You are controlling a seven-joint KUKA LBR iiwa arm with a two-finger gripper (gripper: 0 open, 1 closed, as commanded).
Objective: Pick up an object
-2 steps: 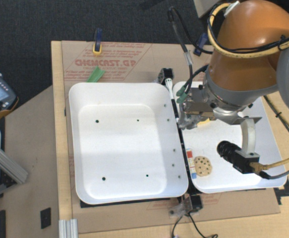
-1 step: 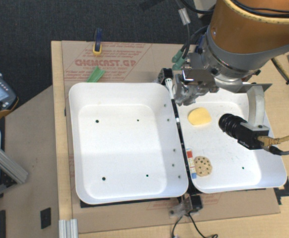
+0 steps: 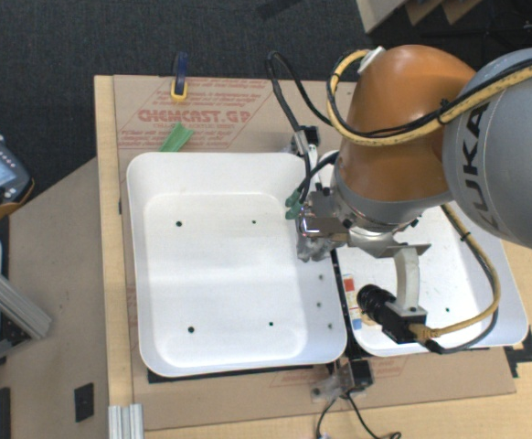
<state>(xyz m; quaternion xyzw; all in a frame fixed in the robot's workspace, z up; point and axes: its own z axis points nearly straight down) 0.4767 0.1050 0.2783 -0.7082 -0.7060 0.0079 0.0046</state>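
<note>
Two white bins are seen side by side, the left bin [image 3: 216,273] and the right bin [image 3: 485,291]. The gripper [image 3: 313,231] is placed over their shared edge, hidden beneath the wrist. A green object [image 3: 293,206] is glimpsed beside it; a green strip [image 3: 175,138] lies on the cardboard [image 3: 211,112].

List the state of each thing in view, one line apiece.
Left bin: flat on the bench, four dark dots on its floor.
Right bin: flat beside it, largely covered by the arm.
Arm: reaching in over the seam between the bins.
End effector: low at the left bin's right wall.
Green strip: lying on the cardboard behind the bins.
</note>
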